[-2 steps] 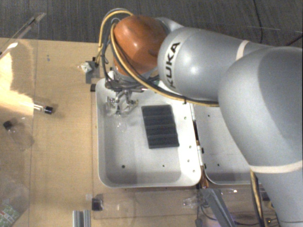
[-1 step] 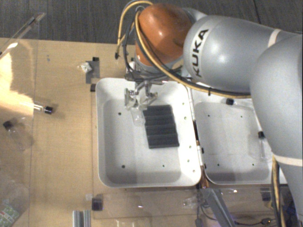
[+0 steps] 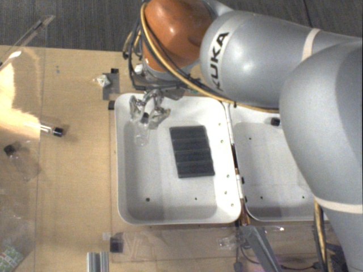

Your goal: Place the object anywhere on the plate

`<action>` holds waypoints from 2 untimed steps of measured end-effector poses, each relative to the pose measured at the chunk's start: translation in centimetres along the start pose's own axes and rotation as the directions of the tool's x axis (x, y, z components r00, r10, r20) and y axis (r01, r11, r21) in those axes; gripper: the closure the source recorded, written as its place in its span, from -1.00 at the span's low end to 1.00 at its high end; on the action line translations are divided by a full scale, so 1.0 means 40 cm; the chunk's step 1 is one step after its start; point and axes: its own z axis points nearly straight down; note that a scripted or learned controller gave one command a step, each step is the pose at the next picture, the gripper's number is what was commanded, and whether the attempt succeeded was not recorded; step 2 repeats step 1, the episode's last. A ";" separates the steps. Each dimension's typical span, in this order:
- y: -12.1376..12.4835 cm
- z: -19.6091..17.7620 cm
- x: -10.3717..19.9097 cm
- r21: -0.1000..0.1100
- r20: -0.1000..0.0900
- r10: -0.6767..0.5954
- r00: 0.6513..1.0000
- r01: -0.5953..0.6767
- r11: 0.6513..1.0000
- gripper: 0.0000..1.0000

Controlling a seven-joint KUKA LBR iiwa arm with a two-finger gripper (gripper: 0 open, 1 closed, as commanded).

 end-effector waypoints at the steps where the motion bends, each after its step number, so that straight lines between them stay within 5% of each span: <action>1: 0.001 0.056 -0.004 -0.001 -0.001 0.042 0.999 -0.042 0.999 1.00; 2: 0.001 0.056 -0.004 -0.001 -0.001 0.042 0.999 -0.042 0.999 1.00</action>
